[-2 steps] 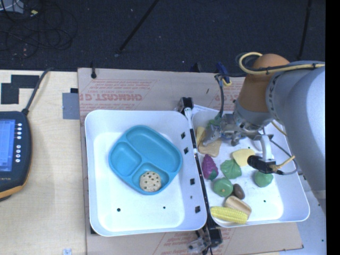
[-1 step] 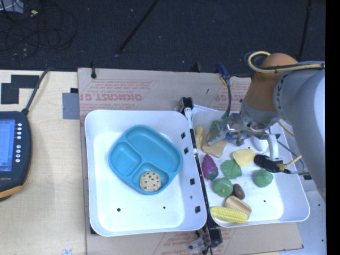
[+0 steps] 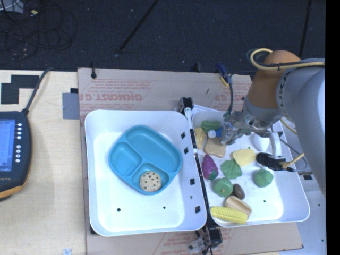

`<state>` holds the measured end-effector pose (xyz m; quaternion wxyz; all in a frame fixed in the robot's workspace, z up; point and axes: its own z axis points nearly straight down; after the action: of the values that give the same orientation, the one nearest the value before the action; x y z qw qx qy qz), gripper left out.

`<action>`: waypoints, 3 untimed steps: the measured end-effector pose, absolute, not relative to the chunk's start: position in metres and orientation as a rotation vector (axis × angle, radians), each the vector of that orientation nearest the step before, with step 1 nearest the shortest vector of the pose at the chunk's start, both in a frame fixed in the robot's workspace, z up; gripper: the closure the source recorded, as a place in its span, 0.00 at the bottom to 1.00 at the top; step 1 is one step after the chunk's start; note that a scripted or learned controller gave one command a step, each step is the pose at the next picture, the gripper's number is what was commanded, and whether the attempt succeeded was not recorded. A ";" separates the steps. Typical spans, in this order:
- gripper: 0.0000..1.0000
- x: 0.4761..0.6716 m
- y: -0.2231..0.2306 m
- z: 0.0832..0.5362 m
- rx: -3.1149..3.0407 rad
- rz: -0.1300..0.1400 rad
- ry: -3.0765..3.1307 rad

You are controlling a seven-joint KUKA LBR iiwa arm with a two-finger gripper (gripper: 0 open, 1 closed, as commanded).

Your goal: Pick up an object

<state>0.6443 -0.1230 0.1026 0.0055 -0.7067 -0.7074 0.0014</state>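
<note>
My gripper (image 3: 228,133) reaches down into the back left part of the right bin (image 3: 289,209). It hangs just above a tan bread slice (image 3: 215,149) and beside a dark green vegetable (image 3: 211,125). A small blue and white piece (image 3: 212,134) lies right by its tip. I see nothing held in it. Around it lie a pale yellow piece (image 3: 199,137), a yellow wedge (image 3: 244,156), a purple eggplant (image 3: 209,167) and a green leafy piece (image 3: 230,168).
Nearer the front of the right bin lie a green pepper (image 3: 222,186), a brown piece (image 3: 238,190), a bun (image 3: 237,203), a corn cob (image 3: 229,214) and a green lump (image 3: 263,178). The left bin (image 3: 101,211) holds a blue divided plate (image 3: 138,155) with a cookie (image 3: 150,181).
</note>
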 end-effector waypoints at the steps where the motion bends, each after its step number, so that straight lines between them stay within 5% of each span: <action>1: 0.00 0.644 -0.123 0.102 -2.211 0.005 -2.215; 2: 0.00 0.644 -0.092 0.092 -2.226 0.014 -2.221; 3: 0.00 0.646 -0.124 0.093 -2.221 -0.007 -2.221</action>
<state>0.6461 -0.1237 0.0925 0.0002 -0.7071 -0.7071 -0.0023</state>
